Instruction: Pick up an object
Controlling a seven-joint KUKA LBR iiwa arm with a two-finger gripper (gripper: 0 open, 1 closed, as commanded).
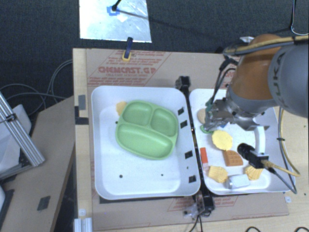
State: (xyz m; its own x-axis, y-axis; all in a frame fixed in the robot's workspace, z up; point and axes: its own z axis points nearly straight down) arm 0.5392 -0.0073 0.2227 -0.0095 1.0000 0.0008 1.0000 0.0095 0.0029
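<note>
Hovering low in the right bin (270, 190), the hand (210, 123) hides its opening, so I cannot tell its state.

A round yellow chip (222, 140) lies flat near the middle of the right bin (270, 190). Just below it to the right sits a square tan waffle (232, 158). Lower still, a yellow wedge (217, 174) lies toward the bin's lower left, a small white block (238, 181) beside it, and another yellow piece (254, 172) further right.
</note>
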